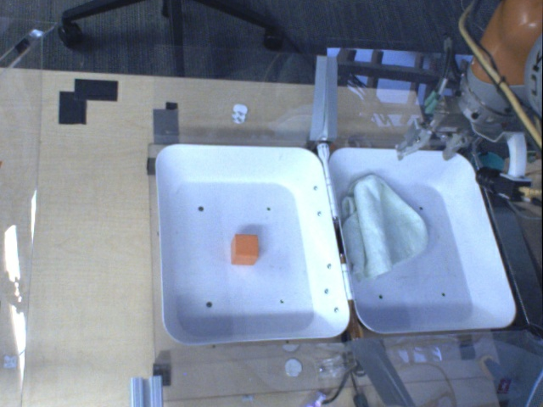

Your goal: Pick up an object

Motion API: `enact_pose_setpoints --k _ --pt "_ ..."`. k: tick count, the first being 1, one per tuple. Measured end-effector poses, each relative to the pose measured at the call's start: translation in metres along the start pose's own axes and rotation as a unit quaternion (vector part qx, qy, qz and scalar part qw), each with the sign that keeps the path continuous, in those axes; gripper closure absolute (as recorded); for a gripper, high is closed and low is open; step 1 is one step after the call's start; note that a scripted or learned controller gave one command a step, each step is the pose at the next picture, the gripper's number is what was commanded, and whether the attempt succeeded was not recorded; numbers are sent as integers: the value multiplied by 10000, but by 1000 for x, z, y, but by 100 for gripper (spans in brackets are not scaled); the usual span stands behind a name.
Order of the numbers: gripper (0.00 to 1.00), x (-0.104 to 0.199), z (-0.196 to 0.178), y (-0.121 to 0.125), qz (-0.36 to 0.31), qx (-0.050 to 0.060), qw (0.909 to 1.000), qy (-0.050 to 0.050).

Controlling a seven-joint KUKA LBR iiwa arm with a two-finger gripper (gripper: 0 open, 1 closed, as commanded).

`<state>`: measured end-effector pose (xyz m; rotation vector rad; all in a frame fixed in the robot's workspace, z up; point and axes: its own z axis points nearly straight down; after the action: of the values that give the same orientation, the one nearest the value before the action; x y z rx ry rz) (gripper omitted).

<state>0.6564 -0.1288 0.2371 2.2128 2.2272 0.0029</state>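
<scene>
Bins sit side by side on a pale wood bench [85, 253]. Left bin [178, 312] holds a small orange cube [244, 249], roughly mid-floor, a bit below centre, lying flat and apart from every wall. Right bin [475, 295] holds a crumpled pale-green cloth [386, 227], bunched twd the left half of that bin, its left edge close to the divider btwn the two bins.

Arm [509, 41] comes in at the upper right corner, orange band visible near the top edge, grey wrist below it w/ cables looped around. Gripper [433, 138] hangs over the far rim of the right bin, above and right of the cloth, not touching it. Nothing visible btwn the fingers; whether they're spread or closed, can't tell at this angle — too small and cluttered by wiring.

Cube is well apart from the gripper, across the divider in the other bin.

Bench also shows black L-shaped tape marks [85, 98] at upper left. Black chair base [170, 11] on dark carpet beyond the bench.
</scene>
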Motion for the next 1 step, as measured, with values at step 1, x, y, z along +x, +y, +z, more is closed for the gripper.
enact_pose_setpoints --k 1 --pt "0 -25 130 -19 -446 4 9990 0"
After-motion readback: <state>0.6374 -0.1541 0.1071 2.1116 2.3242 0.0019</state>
